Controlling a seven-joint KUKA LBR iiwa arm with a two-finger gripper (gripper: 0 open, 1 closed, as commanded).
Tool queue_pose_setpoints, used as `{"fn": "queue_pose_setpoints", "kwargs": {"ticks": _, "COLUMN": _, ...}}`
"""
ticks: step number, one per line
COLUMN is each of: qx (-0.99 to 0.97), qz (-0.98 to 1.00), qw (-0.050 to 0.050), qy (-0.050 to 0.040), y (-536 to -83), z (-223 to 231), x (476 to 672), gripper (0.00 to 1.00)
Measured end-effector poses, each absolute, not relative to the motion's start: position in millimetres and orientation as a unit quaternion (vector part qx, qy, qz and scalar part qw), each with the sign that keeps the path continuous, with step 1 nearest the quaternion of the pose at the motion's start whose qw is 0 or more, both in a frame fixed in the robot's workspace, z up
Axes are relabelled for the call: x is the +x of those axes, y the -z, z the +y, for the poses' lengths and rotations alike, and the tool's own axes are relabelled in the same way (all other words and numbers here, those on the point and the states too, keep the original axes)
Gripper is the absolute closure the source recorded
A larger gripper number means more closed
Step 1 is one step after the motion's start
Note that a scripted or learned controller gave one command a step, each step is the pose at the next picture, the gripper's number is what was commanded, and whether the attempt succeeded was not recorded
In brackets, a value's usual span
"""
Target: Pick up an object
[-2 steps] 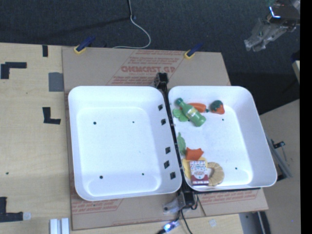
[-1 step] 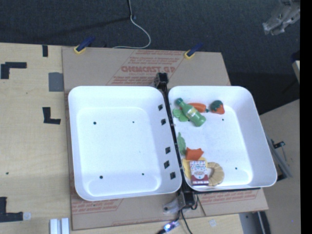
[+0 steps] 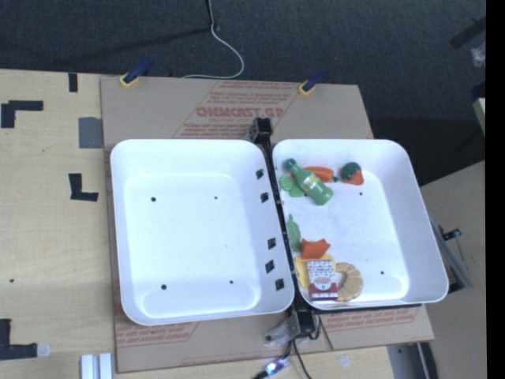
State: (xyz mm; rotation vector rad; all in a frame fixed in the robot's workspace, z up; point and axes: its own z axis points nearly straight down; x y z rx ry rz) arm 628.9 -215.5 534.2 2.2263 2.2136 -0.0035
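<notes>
Small toy foods lie in the right bin (image 3: 394, 212). A green bottle (image 3: 309, 183) lies tilted near the bin's upper left, with an orange carrot-like piece (image 3: 319, 171) just behind it. A red and green fruit (image 3: 351, 173) sits to their right. Along the left wall lies a small green piece (image 3: 293, 232), and below it an orange piece (image 3: 315, 249). In the lower left corner rest a red and white box (image 3: 320, 279) and a tan round cracker (image 3: 349, 282).
The left bin (image 3: 189, 227) stands beside the right one, joined along a black-clipped middle seam (image 3: 274, 219). Both rest on a cardboard sheet (image 3: 229, 109) held by blue and yellow clamps. A white cable (image 3: 225, 46) loops over the dark floor behind.
</notes>
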Motion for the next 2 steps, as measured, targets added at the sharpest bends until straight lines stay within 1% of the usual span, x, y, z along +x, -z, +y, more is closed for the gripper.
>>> {"fn": "queue_pose_setpoints", "kwargs": {"ticks": 1, "qx": 0.707, "qz": 0.708, "qw": 0.001, "qy": 0.0007, "y": -533.5, "z": -223.5, "x": 670.1, "gripper": 1.0}}
{"fn": "queue_pose_setpoints", "kwargs": {"ticks": 2, "qx": 0.706, "qz": 0.708, "qw": 0.001, "qy": 0.0006, "y": -534.7, "z": -222.3, "x": 669.0, "gripper": 1.0}}
